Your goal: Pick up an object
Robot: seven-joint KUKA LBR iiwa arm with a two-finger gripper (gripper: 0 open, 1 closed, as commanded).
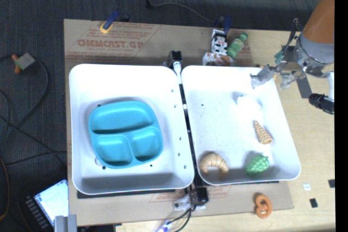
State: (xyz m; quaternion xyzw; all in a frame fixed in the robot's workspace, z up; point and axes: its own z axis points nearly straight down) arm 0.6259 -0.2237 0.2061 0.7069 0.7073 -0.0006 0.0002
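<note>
Croissant, green grape bunch and ridged cone shell all lie untouched near the front of the right bin, while the pincer, seemingly spread and holding nothing, hovers over that bin's far-right corner, so picking remains undone.

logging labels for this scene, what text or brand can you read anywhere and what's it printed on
"CHEMCAST GP", red print on the brown board under the bins; the smaller red line below it is too blurred to read.
Small package behind the right bin: printing too small to read.
</note>
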